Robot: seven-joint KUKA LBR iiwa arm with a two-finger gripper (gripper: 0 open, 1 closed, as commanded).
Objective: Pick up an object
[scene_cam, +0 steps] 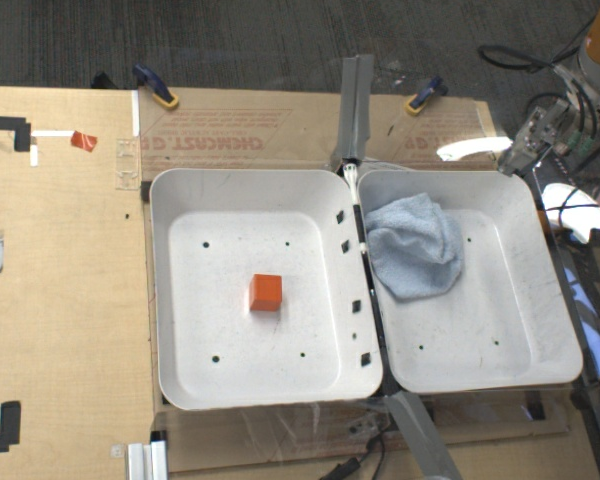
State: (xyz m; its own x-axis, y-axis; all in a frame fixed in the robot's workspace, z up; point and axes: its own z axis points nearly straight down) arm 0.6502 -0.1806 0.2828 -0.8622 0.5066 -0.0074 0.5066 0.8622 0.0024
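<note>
Orange is what I pick out first: a small block [266,293] sitting flat on the floor of the left bin [180,368], a little below the middle and well clear of every wall. Nothing touches it. Across the divider, a grey-blue cloth [412,245] lies bunched in the right bin [510,358], pushed toward the upper left corner and close against the wall next to the divider. Both bins rest side by side on a sheet of cardboard [260,133], pinned at the far edge by two clamps [156,85]. To the left I see a pale wooden board [60,298] with a small red tag [83,141] near its top. My gripper [536,140] hangs at the upper right, just outside the right bin's far corner, well apart from the block. I cannot tell from here how its jaws stand.
</note>
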